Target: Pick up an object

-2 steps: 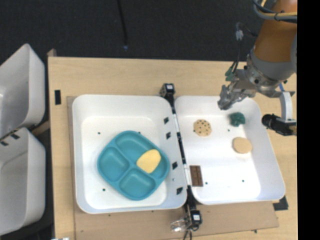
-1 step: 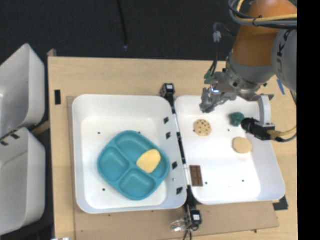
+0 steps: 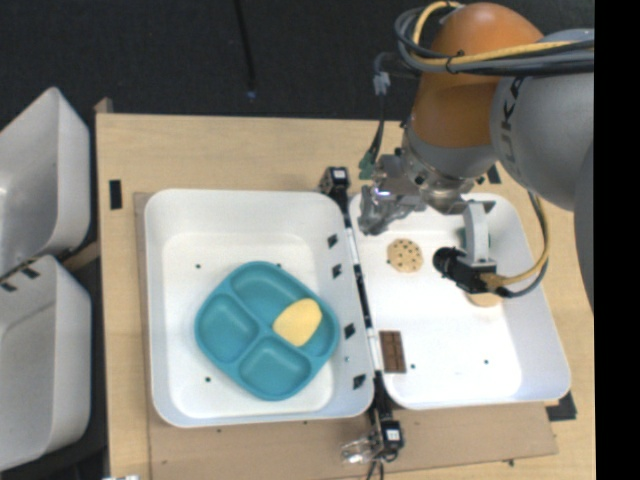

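Observation:
My gripper (image 3: 377, 211) hangs over the far left corner of the right bin (image 3: 520, 368), just above and left of a round chocolate-chip cookie (image 3: 404, 255) that lies on the bin floor. Nothing shows in the gripper. A small brown rectangular bar (image 3: 391, 351) lies near the right bin's left wall, toward the front. In the left bin (image 3: 170, 268) sits a blue divided plate (image 3: 262, 330) with a yellow rounded piece (image 3: 298, 321) on its right side.
The arm's orange band and grey wrist (image 3: 470, 78) cover the far part of the right bin. A black and white fitting (image 3: 470, 258) on the arm hangs right of the cookie, with a tan object (image 3: 486, 299) partly hidden beneath it.

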`<action>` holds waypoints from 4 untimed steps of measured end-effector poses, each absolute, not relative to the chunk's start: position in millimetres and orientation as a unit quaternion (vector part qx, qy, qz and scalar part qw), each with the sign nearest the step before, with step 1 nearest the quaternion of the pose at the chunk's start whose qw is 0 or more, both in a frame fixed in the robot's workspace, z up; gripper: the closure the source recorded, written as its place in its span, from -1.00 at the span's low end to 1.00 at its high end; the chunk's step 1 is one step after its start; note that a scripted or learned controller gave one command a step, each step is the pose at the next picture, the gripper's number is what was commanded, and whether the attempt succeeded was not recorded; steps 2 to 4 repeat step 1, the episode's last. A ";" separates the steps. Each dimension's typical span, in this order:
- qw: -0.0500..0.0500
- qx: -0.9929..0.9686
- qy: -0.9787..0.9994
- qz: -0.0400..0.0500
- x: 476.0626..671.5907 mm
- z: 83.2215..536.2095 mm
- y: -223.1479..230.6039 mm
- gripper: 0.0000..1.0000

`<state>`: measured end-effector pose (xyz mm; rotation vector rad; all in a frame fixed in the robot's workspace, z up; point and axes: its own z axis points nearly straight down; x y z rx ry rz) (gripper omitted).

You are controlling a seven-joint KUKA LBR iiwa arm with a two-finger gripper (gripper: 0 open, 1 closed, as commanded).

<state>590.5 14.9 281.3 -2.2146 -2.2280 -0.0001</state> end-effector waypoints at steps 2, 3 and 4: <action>0.000 -0.705 -0.709 0.000 587.0 266.7 58.6 1.00; 0.000 -0.705 -0.709 0.000 587.0 266.7 58.6 1.00; 0.000 -0.705 -0.709 0.000 587.0 266.7 58.6 1.00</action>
